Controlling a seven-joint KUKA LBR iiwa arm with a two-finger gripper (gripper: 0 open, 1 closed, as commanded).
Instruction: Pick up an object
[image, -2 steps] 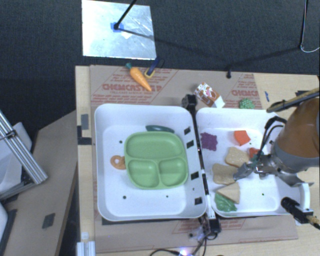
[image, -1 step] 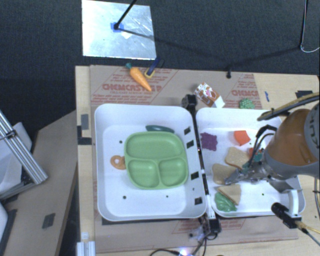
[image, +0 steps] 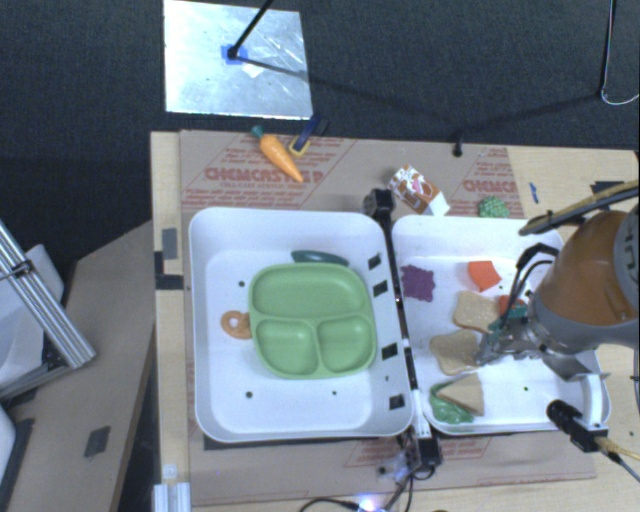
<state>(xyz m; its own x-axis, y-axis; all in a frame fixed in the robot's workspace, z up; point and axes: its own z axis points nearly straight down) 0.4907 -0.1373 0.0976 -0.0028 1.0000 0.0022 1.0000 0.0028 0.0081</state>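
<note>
Camera view: arm (image: 590, 290) bent low over right bin (image: 520, 232), pincer (image: 497, 343) among bread slices (image: 455, 350), grip unclear.

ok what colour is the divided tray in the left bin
Light green divided tray, seen clearly in the camera view.

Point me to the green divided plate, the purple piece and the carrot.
green divided plate (image: 310, 318): camera view, centre ridge between compartments.
purple piece (image: 418, 282): camera view, middle of its top face.
carrot (image: 279, 157): camera view, mid orange body.

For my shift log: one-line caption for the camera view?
Arm's gripper low among toy foods in right bin; green divided plate in left bin.
</note>
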